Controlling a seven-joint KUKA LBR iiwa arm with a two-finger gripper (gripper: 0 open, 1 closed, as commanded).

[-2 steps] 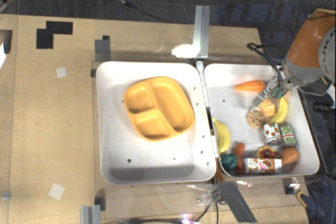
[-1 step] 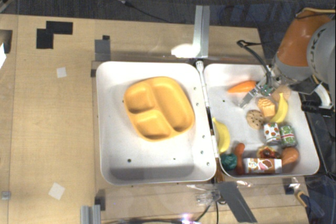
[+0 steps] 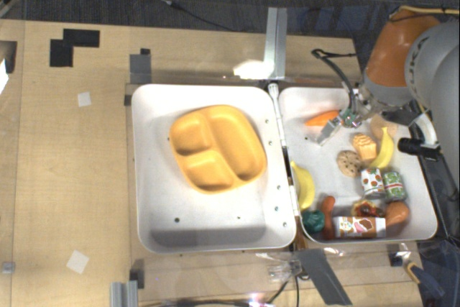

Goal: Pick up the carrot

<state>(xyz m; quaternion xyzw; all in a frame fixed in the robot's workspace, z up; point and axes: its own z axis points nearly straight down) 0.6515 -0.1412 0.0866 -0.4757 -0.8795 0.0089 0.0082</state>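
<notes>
The carrot lies in the right bin, near its far left corner, with the orange body pointing toward the gripper. The gripper is low over the bin floor, just beside the carrot on its near right side; from this angle I cannot tell if it is wide or narrow, and nothing is visible held in it. The arm comes in from the right, with the orange band above the wrist. In the same bin there is a round cookie, a banana, a second banana at the left wall, a small green and red can and a flat box with a red label (the writing on both is too small to read). The left bin carries a yellow divided tray with three compartments. Both bins stand on the wooden worktop.
</notes>
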